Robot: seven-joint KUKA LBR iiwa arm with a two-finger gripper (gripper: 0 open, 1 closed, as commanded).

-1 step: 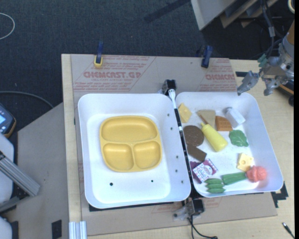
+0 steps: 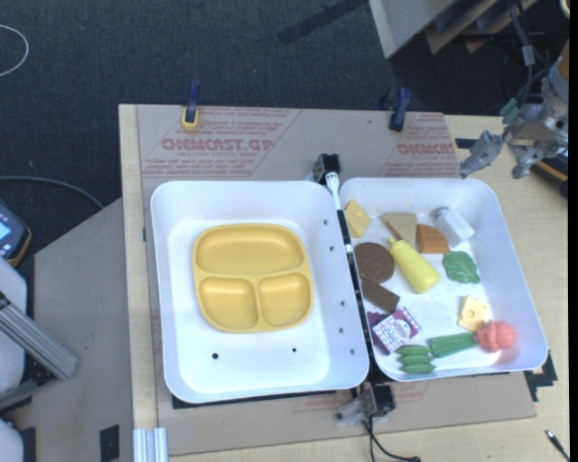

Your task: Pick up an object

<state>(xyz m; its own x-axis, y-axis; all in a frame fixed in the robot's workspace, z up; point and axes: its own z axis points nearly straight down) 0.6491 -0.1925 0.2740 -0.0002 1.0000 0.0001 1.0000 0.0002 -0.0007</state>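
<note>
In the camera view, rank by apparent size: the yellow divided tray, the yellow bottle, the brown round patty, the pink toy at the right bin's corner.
1. Yellow divided tray, clearly largest.
2. Yellow bottle and brown round patty: too alike to rank.
3. Pink toy, smallest.

A dark carpeted floor [image 2: 135,54] surrounds a bench topped with a brown sheet printed in red lettering [image 2: 217,140], held at its far edge by a yellow clamp [image 2: 191,115] and a blue clamp [image 2: 397,108]. A pale cabinet corner [image 2: 424,23] stands beyond, and an aluminium rail [image 2: 36,338] crosses the lower left.
</note>
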